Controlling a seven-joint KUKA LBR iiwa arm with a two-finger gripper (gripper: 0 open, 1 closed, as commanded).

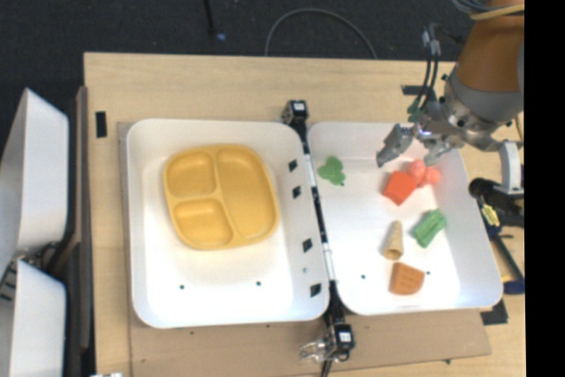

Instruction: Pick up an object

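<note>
My gripper (413, 151) hangs over the back of the right bin (459, 278), open, with nothing between its fingers. Just in front of it lie a red-orange block (399, 187) and a small pink piece (427, 174), touching each other. Further forward are a green piece (430, 228), a tan cone (394, 239) and an orange wedge (407, 279). A small green leafy piece (331, 170) lies near the bin's left wall.
The left bin (150, 278) holds a yellow divided plate (218, 194). A black-clipped divider (313, 216) runs between the two bins. White boxes (35, 172) stand off the bench's left edge.
</note>
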